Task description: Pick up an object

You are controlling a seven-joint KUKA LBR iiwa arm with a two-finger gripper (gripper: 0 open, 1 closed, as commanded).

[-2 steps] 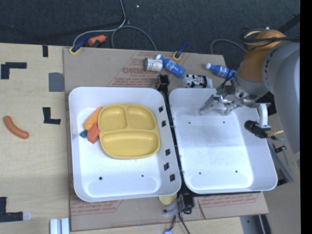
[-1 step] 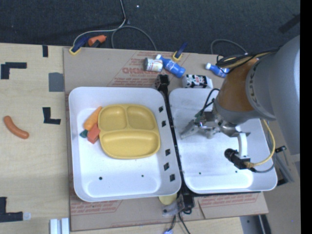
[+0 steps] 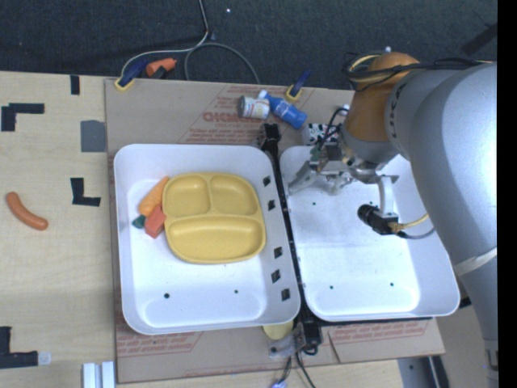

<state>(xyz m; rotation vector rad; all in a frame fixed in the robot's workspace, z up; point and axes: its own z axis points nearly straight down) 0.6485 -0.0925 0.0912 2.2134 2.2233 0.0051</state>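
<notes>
A pale wooden bench (image 3: 48, 297) with black tape marks fills the lower part of the view, and behind it lies a dark carpeted floor crossed by a thin cable. On the bench sits a sheet of brown cardboard (image 3: 202, 115), and on that two shallow white bins stand side by side, touching along a row of black clips.

The grey arm (image 3: 456, 152) comes in from the right, bulky over the right bin (image 3: 363, 285), with its orange band (image 3: 373, 103) above the wrist. The gripper (image 3: 323, 176) points toward the far left corner of that bin, just over its floor; its metal fingers look spread apart in a narrow V, with nothing between them.

The left bin (image 3: 190, 297) holds a yellow divided plate (image 3: 212, 217) lying flat at its middle. Tucked against the plate's left edge is a toy carrot (image 3: 151, 198), orange, with a small red and green piece (image 3: 149, 223) just below it.

Beyond the bins, on the cardboard, a white and blue bottle (image 3: 273, 107) lies on its side. An orange-handled clamp (image 3: 145, 69) grips the cardboard's far left corner. Well apart, on the bare bench at the left, lies a toy sausage (image 3: 27, 211).
</notes>
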